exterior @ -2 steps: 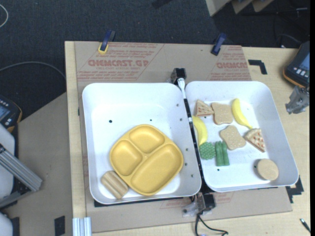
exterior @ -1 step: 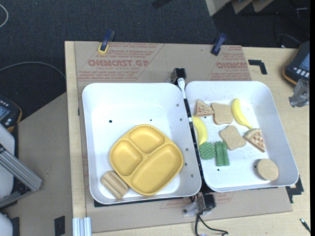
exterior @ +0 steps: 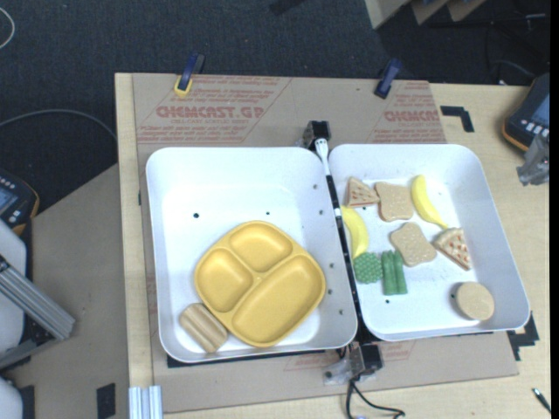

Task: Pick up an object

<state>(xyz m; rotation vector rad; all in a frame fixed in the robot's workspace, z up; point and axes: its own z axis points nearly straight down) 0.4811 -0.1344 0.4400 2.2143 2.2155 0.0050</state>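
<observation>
The gripper [exterior: 539, 161] appears as a grey part cut off by the right edge of the frame, just outside the right bin [exterior: 500, 234]. Whether it is apart or together cannot be told. It carries nothing visible and is over no object.

Step in hand: approach not yet begun. No object is lifted; all lie in the bins.

Candidate objects, right bin:
- a tan disc [exterior: 472, 301] at lower right, well apart from the others
- two bread slices [exterior: 412, 243], one above the other at centre
- a banana [exterior: 426, 201] near the top, and a second yellow piece [exterior: 355, 231] against the left wall
- two green pieces [exterior: 381, 270], touching each other
- a triangular wedge [exterior: 454, 249] at right, and another [exterior: 359, 191] at upper left

The left bin [exterior: 162, 225] holds a yellow divided plate [exterior: 260, 282] at lower centre, with a tan ridged block [exterior: 203, 327] touching its lower left edge.

Next move, as a judgement: the arm must travel left and descend over one item. The tan disc is the nearest and has free space on all sides — probably the easiest target. The pieces against the wall and the touching green pair leave less room.

Hard to make out: the exact kind of each food piece and the height of the flat pieces.
</observation>
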